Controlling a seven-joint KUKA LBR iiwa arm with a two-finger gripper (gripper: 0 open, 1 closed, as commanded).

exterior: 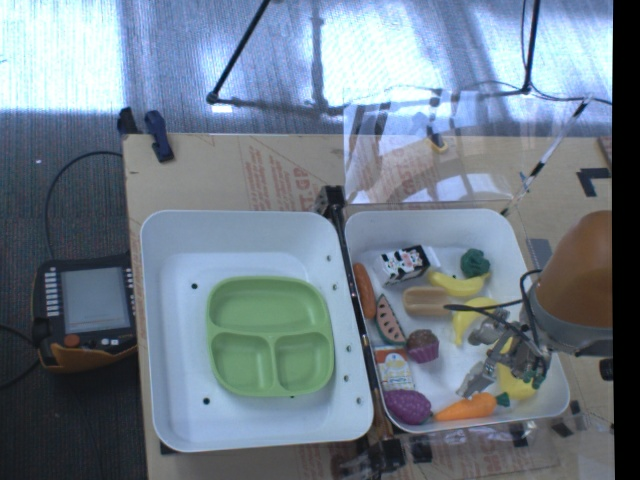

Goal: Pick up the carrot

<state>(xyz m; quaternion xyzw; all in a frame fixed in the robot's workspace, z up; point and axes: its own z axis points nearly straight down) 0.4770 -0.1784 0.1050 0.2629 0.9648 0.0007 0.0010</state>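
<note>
2 white bins side by side on a brown bench. Left bin (pixel 165 268) in the lower middle of the frame, holding a green plate (pixel 270 334) with 3 compartments. Right bin (pixel 430 223) at lower right, crowded with toy food.

Carrot (pixel 467 407) near the bottom edge of the right bin, lying roughly level, orange with a green tip pointing right. Just left of it, a purple grape bunch (pixel 408 405). Above those, a small carton (pixel 396 370), a muffin (pixel 423 345) and a watermelon slice (pixel 389 321). Along the bin's left wall, a sausage (pixel 365 290), tilted. Toward the top, a milk box (pixel 406 265) with cow spots, a green broccoli (pixel 475 263), 2 bananas (pixel 457 285) and a tan hot dog bun (pixel 430 301).

Arm coming in from the right edge of the frame, orange band (pixel 590 268) large at mid right, grey wrist below it. Gripper (pixel 495 360) low in the right bin, above and slightly right of the carrot, close over it, beside a yellow item (pixel 518 384). Fingers apart, nothing clamped between them; cannot tell whether a fingertip touches the carrot.

At the left edge of the frame, a pendant (pixel 88 308) with a grey screen on dark carpet. Upper part of the frame: a black tripod (pixel 260 43) on the floor and a clear panel (pixel 420 148) behind the right bin. A blue clamp (pixel 158 135) at the bench's upper left corner.
</note>
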